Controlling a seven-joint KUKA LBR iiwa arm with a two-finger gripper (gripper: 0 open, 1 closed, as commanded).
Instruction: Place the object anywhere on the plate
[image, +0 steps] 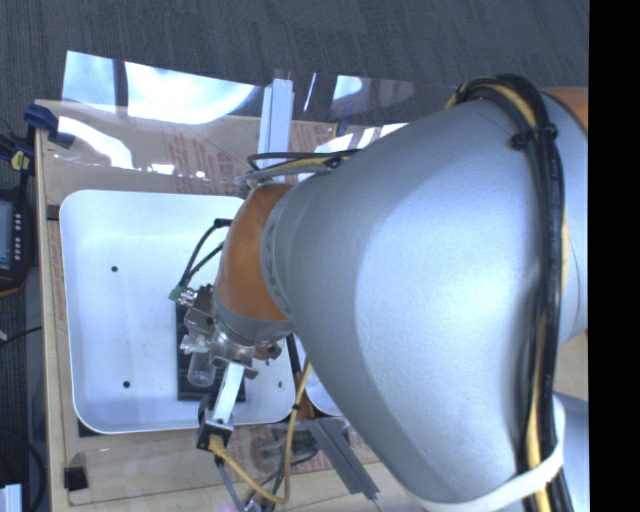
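My gripper (197, 372) hangs low over the near right part of the left white bin (110, 300), its dark body pointing down at the bin floor. The orange wrist band (245, 270) sits just above it. My grey arm (420, 300) reaches in from the right and covers nearly all of the right bin. Under the arm a curved white rim (318, 402) peeks out; it may be the plate, but I cannot tell for sure. Whatever lies under the gripper is hidden by its body.
Two small dark marks (114, 268) dot the left bin's floor. Cables (262, 478) trail from the wrist over the bench's near edge. A metal post (275, 115) and clear panels stand behind the bins. Dark equipment (12, 235) sits at the far left.
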